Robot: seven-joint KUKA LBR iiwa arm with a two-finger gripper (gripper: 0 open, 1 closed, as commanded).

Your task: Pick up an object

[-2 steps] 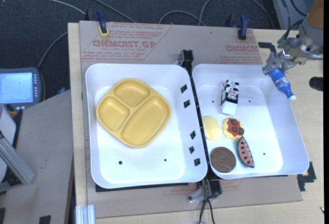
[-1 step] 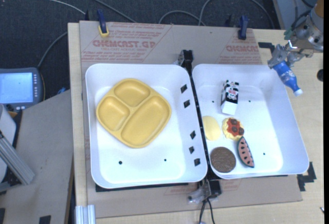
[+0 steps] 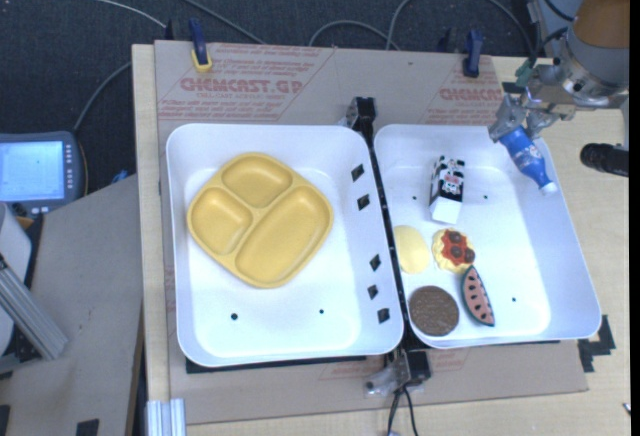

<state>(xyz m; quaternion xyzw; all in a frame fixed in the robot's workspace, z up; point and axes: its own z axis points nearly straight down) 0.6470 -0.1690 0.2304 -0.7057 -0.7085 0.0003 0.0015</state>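
- The gripper (image 3: 522, 114) hangs over the far right corner of the right bin (image 3: 560, 254), and a small blue bottle with a white cap (image 3: 528, 156) slants down from it toward the bin's right wall.
- The bottle's upper end sits right at the fingers, which look closed about it; the bottle's cap end points low toward the bin wall, and I cannot tell whether it touches.
- Judgement: the step in hand is the lift. The hold is at one end, so the bottle could swing or slip; a slow, straight rise would suit best.
- Keep the path clear of the bin's rim beside the cap.
- The other pieces lie well apart from this: a black-and-white carton (image 3: 449, 190), a yellow lemon-like piece (image 3: 411, 248), a pizza-like round (image 3: 453, 249), a brown cookie (image 3: 434, 310) and a watermelon slice (image 3: 477, 296).
- The yellow divided plate (image 3: 260, 218) lies in the left bin (image 3: 200, 314).
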